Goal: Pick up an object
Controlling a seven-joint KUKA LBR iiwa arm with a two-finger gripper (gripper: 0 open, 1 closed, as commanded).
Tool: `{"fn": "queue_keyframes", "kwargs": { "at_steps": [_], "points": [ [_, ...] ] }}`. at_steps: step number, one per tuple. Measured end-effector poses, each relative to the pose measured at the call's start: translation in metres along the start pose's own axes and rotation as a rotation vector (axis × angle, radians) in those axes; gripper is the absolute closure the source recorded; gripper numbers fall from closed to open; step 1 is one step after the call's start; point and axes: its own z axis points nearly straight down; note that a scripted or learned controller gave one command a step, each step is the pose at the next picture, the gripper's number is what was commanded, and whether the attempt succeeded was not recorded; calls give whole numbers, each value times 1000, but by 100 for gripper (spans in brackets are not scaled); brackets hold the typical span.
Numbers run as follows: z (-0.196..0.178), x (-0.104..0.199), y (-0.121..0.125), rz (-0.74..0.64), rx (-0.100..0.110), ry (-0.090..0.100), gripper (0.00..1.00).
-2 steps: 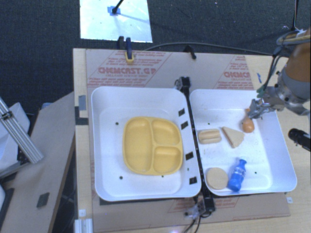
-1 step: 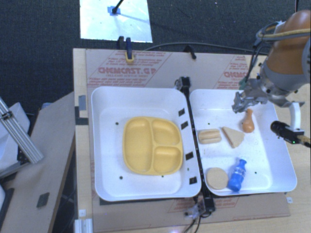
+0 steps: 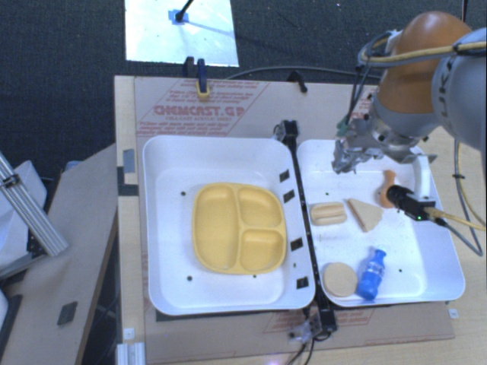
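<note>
My gripper (image 3: pixel 347 163) hangs over the far left part of the right bin (image 3: pixel 441 280), pointing down, with nothing visibly in it. Just below it in the view lie a tan bun-shaped piece (image 3: pixel 328 214) and a tan wedge like a sandwich half (image 3: pixel 365 214). Nearer the front edge, a round tan disc (image 3: pixel 340 279) rests beside a small blue bottle (image 3: pixel 371 274) lying on its side. An orange piece (image 3: pixel 389 179) sits to the gripper's right, partly hidden by the arm's black attachment.
The left bin (image 3: pixel 163 204) holds a yellow divided plate (image 3: pixel 238 227). A black hinged divider (image 3: pixel 298 211) runs between the bins. The orange-banded arm (image 3: pixel 426 59) and its cables cover the right bin's far right corner.
</note>
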Motion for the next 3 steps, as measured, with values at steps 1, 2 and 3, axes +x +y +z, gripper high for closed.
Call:
{"fn": "queue_keyframes", "kwargs": {
  "at_steps": [1, 2, 3],
  "points": [
    [0, 51, 30, 1, -2, 0, 100],
    [-5, 101, 50, 1, -1, 1, 100],
    [-1, 144, 65, 3, -1, 0, 100]
  ]
}}
